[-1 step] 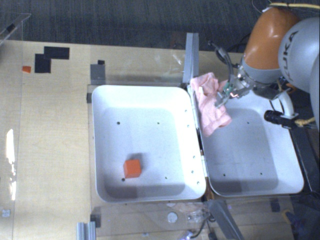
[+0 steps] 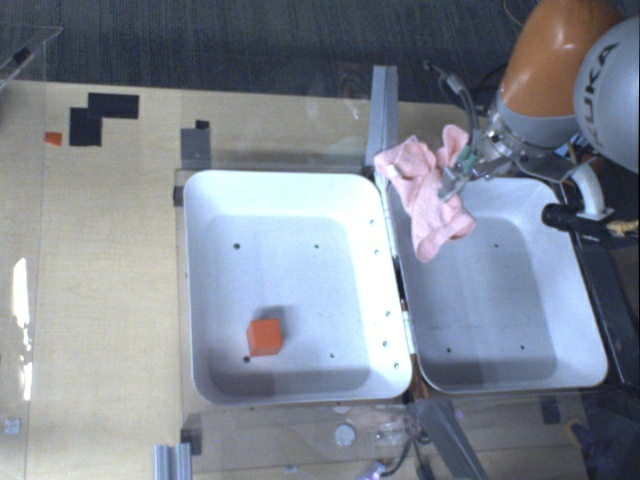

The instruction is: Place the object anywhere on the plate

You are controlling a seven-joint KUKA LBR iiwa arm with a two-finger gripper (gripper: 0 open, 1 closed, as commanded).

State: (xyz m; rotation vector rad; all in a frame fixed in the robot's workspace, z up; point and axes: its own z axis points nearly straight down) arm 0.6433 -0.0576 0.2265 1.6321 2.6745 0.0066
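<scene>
My jaws are closed on the pink cloth (image 2: 428, 196), which hangs over the right bin (image 2: 520, 358). An orange block (image 2: 265, 337) sits in the left bin (image 2: 290, 218).

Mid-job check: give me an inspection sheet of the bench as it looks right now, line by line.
Surface: light wooden bench bearing two shallow white bins side by side, left bin and right bin.
Job's things: pink cloth hanging at the right bin's upper left corner, over the divide between the bins; no plate seen.
Clutter: small orange block on the left bin's floor, lower left.
Grippers: gripper at the cloth's right edge, touching it; grip not clear.
Cables: thin cables looping by the wrist.
Surroundings: black marks and an orange tag on the bench, upper left.
</scene>
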